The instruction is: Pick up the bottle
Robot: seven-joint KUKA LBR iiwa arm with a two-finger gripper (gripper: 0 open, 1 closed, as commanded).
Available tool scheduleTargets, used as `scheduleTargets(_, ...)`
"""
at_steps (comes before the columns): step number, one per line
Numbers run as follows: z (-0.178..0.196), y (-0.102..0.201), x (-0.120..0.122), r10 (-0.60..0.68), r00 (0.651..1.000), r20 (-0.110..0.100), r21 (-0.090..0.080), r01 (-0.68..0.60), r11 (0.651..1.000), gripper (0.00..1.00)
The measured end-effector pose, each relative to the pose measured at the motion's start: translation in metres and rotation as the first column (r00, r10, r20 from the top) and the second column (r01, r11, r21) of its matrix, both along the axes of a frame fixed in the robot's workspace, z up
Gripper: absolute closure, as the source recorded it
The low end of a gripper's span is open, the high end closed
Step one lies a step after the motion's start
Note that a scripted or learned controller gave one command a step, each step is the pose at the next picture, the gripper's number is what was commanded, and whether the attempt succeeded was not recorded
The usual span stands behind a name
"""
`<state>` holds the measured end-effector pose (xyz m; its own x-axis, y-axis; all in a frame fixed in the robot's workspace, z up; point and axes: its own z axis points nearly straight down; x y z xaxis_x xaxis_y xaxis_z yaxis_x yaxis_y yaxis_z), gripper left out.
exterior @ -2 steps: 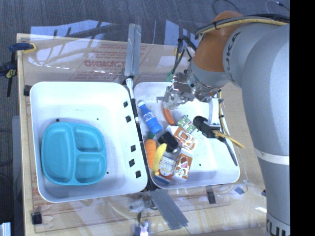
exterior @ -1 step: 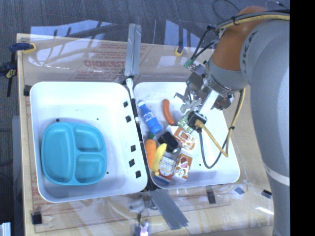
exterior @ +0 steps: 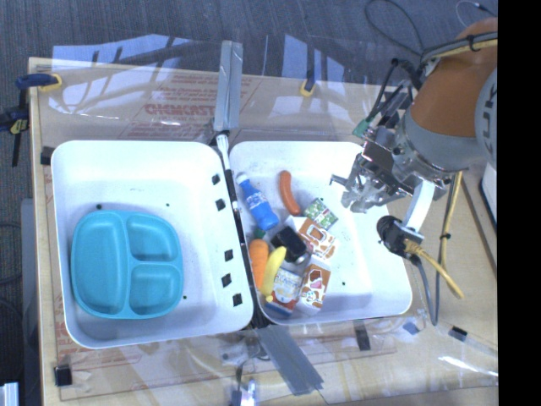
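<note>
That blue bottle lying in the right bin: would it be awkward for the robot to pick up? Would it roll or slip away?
Probably somewhat awkward. The blue bottle lies on its side against the right bin's left wall, so its round body may roll if nudged. It looks like smooth plastic, likely light and a bit slippery. The gripper hangs off to its right.

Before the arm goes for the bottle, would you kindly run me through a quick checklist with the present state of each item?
1. Bottle in the right bin: ok, lying by the left wall.
2. Bottle top side uncovered: ok.
3. Room around the bottle: not ok, the wall and the sausage flank it, the carrot lies below.
4. Gripper above the bottle: not ok, it is over the bin's right half.
5. Fingers ready: cannot tell.
6. Gripper carrying nothing: ok.
</note>
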<state>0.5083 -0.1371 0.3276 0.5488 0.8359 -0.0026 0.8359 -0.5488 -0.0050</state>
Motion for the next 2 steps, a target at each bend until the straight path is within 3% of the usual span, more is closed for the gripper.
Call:
scheduleTargets(1, -0.016, -0.038, 0.003, 0.52, 0.854, 0.0, 0.004, -0.52, 0.854, 1.0)
scheduleTargets(2, -0.024, -0.053, -0.029, 0.881, 0.472, 0.003, 0.004, -0.881, 0.472, 1.0)
